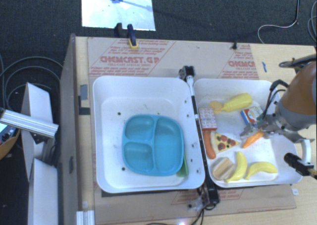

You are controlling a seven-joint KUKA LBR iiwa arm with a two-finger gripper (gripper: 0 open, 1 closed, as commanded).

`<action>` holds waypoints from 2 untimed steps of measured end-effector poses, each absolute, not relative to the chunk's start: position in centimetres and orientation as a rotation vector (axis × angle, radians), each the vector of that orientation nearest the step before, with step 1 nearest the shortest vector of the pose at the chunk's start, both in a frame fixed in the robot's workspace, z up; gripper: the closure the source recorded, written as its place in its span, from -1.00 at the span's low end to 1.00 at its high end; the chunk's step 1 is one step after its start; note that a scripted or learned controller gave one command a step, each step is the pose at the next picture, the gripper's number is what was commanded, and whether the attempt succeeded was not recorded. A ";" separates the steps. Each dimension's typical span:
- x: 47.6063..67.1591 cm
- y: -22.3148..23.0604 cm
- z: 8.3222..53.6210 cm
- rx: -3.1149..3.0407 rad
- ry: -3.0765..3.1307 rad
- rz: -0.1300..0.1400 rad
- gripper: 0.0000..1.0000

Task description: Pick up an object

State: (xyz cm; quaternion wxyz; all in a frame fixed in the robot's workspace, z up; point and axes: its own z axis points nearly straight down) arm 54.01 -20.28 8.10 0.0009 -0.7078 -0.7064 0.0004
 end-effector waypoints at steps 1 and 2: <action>54.3 -20.2 9.5 -2.221 -2.227 -0.003 1.00; 58.9 -11.8 20.5 -2.213 -2.244 -0.016 1.00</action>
